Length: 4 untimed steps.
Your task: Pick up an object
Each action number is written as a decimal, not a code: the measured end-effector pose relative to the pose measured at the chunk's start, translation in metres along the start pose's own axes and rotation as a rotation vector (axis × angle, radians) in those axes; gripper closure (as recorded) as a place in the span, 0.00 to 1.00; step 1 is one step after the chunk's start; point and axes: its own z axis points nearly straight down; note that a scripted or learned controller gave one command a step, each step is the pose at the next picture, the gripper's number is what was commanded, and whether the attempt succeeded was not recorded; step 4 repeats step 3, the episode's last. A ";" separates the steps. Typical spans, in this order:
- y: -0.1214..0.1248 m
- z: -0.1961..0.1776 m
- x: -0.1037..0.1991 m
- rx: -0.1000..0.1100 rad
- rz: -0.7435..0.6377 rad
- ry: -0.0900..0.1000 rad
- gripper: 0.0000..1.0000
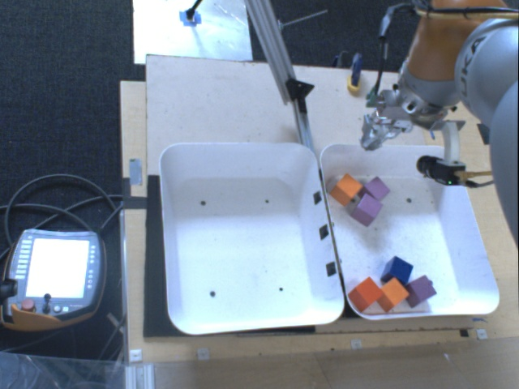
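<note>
R bin (pixel 462 217): 7 blocks – 3 orange (pixel 348 188), 3 purple (pixel 366 209), 1 blue (pixel 396 269). L bin (pixel 243 241) beside it. Tool (pixel 373 136) above R bin's far rim; grip state can't be told.

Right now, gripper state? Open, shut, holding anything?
Gripper: cannot be told. It hangs above the far edge of the right bin, apart from the blocks, with nothing seen held in it.
</note>
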 end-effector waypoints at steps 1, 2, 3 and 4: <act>-0.004 0.002 0.048 0.001 0.000 0.000 1.00; -0.012 0.005 0.102 0.001 -0.001 0.001 1.00; -0.030 0.001 0.148 0.002 -0.001 0.001 1.00; -0.030 0.001 0.148 0.002 -0.001 0.001 1.00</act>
